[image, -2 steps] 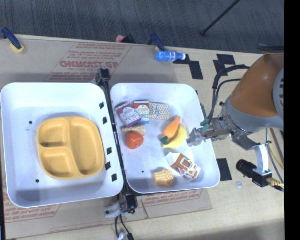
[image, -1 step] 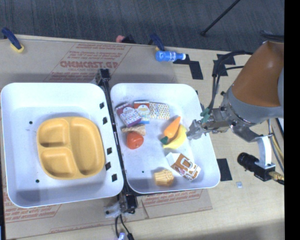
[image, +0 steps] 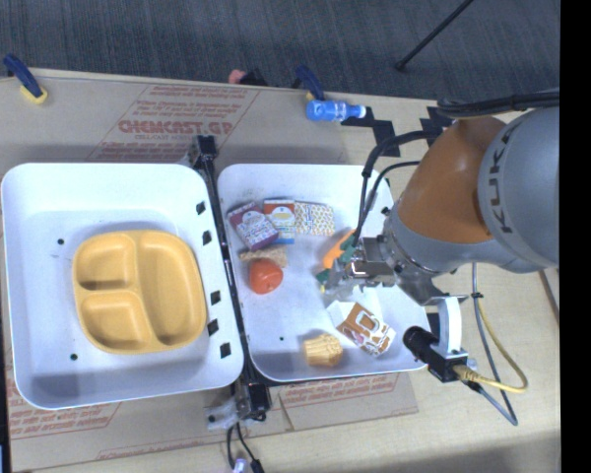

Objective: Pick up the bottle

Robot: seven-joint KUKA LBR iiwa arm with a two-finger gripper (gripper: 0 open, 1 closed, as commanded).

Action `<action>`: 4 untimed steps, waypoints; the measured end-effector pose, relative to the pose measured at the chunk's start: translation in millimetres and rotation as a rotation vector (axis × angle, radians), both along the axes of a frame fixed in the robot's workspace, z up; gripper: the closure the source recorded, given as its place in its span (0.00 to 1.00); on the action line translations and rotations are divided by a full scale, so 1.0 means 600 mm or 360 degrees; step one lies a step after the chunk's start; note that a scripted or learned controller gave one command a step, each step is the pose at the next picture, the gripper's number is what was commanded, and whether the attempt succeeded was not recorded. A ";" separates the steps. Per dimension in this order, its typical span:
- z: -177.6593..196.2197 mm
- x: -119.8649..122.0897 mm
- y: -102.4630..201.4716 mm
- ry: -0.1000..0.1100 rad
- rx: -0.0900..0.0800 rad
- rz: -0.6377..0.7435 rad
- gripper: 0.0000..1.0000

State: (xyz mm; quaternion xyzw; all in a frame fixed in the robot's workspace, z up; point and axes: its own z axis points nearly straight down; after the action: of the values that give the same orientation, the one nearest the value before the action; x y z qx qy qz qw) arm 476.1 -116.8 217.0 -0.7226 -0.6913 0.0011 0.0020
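Note:
My gripper (image: 350,266) hangs low over the right side of the right bin (image: 276,365), at the end of the grey arm with its orange band. An orange and green object (image: 332,253) lies right against the gripper's left side, partly hidden by it. I cannot make out whether this is the bottle, or whether anything sits in the gripper.
Also in the right bin are a red ball-like item (image: 266,277), three snack packets (image: 281,218) at the back, a brown and white packet (image: 364,329) and a yellow block (image: 323,349). A yellow divided plate (image: 138,289) lies in the left bin (image: 30,200). A blue clamp-like object (image: 332,111) rests behind the bins.

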 end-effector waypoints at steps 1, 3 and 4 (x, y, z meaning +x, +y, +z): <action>-0.026 0.000 -0.077 0.0001 0.0002 0.0216 1.00; 0.102 0.001 -0.048 0.0000 0.0001 -0.0039 1.00; 0.063 0.000 -0.081 0.0003 0.0001 -0.0233 1.00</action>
State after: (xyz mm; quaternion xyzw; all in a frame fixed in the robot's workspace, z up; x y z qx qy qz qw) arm 475.8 -165.3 254.8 -0.7711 -0.6367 0.0016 0.0029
